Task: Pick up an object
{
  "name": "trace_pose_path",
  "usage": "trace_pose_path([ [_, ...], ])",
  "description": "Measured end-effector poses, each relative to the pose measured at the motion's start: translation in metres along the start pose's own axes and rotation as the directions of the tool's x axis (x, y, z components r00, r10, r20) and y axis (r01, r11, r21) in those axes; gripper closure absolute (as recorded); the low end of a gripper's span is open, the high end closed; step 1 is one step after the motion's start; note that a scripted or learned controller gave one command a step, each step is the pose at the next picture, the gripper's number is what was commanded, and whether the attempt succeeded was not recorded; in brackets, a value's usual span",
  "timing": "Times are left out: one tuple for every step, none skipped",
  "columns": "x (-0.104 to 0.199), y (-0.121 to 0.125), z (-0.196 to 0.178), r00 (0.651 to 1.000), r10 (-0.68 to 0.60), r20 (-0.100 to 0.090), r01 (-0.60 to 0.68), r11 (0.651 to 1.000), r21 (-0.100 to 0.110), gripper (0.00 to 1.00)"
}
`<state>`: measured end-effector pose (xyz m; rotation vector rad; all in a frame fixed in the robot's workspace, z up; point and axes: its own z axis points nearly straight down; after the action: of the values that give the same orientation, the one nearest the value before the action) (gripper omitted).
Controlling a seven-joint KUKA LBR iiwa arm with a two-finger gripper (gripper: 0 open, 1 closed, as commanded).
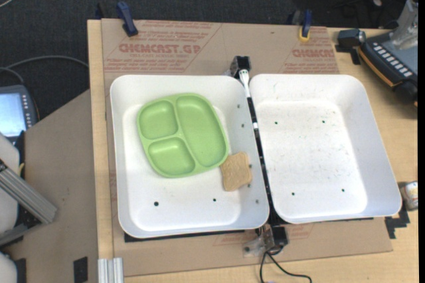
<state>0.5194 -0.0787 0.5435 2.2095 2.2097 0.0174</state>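
A green divided plate (pixel 182 135) with three compartments lies in the left bin (pixel 133 202), tilted slightly. A tan sponge-like square (pixel 236 171) rests by the plate's lower right corner, against the bin's right wall. The right bin (pixel 319 142) has only small dark specks on its floor.
The two white bins sit side by side on a brown board (pixel 199 42) held by blue and yellow clamps at the back. A black handheld device (pixel 392 62) lies at the far right. Cables run at the front edge, below the bins.
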Motion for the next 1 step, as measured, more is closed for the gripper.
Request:
trace_pose_path([
  [0.0235,-0.0434,0.0612,1.000,-0.001,-0.006,0.001,1.000,0.027,1.00],
])
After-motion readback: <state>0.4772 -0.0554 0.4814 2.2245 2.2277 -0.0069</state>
